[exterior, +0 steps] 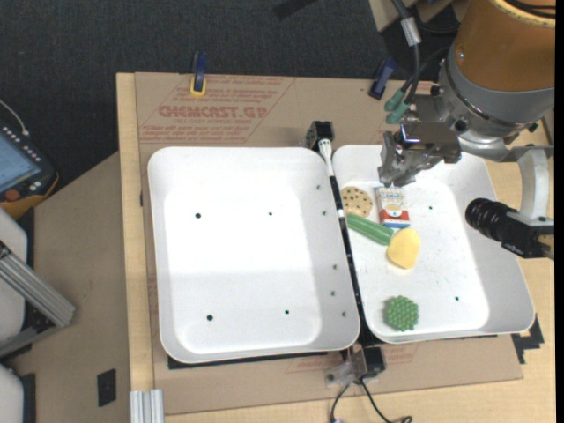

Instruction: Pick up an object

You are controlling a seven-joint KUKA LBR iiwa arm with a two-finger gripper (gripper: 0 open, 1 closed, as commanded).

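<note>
The gripper [398, 173] hangs over the far left part of the right bin [493, 317], right above a small carton [392, 208] that lies among a cookie [356, 201], a green stick [369, 229] and a yellow lump [404, 249]; a green bumpy ball [401, 313] sits nearer, apart. The carton looks light and stiff, probably easy to pinch across its narrow sides, though neighbours crowd it. Whether the jaws are open or closed I can't tell from here, and nothing visibly sits between them. The left bin [172, 170] lies alongside.
</note>
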